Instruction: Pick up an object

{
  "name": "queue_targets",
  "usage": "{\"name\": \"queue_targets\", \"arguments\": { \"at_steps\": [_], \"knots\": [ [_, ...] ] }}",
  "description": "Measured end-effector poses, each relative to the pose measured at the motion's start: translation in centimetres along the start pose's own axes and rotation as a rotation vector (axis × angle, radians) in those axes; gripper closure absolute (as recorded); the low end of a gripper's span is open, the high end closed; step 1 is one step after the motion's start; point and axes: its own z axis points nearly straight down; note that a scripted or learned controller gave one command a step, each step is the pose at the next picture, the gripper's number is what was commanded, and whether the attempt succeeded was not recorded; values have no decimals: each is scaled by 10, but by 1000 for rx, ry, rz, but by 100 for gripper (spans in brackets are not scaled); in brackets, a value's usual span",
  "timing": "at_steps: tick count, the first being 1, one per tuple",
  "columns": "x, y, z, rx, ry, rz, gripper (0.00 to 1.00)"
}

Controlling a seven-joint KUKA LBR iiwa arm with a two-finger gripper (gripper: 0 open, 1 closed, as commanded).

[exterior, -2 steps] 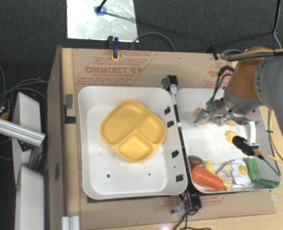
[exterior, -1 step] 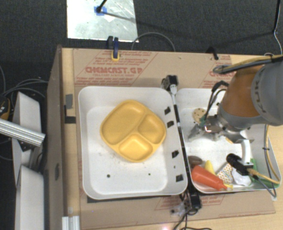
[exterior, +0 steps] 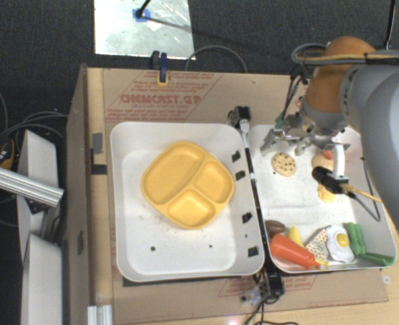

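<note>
Reaching in from the right, the arm [exterior: 382,107] hangs over the right bin [exterior: 301,208], gripper [exterior: 291,139] low w/ fingers spread apart, nothing between them. Left bin [exterior: 128,202] holds a yellow divided plate [exterior: 187,183]. A cookie [exterior: 283,164] lies just below the gripper. Toy carrot [exterior: 293,250], fried egg [exterior: 338,242] & green beans [exterior: 363,246] crowd the near edge.
</note>
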Motion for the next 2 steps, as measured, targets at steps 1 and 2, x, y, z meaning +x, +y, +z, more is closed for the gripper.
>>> {"name": "queue_targets", "arguments": {
  "at_steps": [1,2],
  "knots": [
    [-34,-26,24,13,0,9,0],
    [-6,-9,23,9,2,1,0]
  ]
}}
